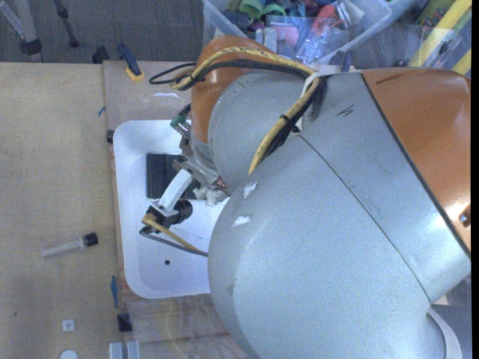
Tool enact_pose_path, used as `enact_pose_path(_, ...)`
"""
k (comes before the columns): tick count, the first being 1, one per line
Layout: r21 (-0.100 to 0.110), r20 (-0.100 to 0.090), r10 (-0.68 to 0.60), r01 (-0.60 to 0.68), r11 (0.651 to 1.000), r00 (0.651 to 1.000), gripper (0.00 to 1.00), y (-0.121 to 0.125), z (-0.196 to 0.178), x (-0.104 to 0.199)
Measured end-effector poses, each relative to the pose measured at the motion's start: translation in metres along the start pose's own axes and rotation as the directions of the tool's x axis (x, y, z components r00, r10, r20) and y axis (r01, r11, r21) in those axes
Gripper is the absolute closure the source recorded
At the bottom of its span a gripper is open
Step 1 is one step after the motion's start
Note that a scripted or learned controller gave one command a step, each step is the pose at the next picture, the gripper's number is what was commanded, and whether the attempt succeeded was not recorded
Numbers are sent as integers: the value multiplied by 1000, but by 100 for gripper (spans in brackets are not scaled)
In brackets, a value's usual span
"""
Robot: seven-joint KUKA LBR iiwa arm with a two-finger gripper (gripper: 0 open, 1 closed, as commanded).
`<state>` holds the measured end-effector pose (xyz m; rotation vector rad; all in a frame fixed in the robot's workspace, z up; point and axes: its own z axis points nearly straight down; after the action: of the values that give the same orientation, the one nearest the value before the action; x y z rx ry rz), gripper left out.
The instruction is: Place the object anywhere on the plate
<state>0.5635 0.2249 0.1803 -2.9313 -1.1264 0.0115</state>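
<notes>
Mostly arm in view: end effector low in the white bin, grip state unclear, can't tell. Dark flat object just beyond it on the bin floor. Looks like pick stage; next needs a confirmed grasp, plate unseen.

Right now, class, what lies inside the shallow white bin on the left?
Inside the shallow white bin: a flat black rectangular object and the hand. The big grey arm covers its right side.

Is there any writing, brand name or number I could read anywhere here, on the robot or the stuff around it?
None can be read.
Arm: bare grey and orange, no lettering showing.
Black block in the bin: no label showing.
Clutter in the clear box: too small and blurred to tell.
</notes>
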Motion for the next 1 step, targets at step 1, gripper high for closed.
enact_pose_path(1, -4, -3, -245, 245, 970, 970, 100, 26, -32, 27)
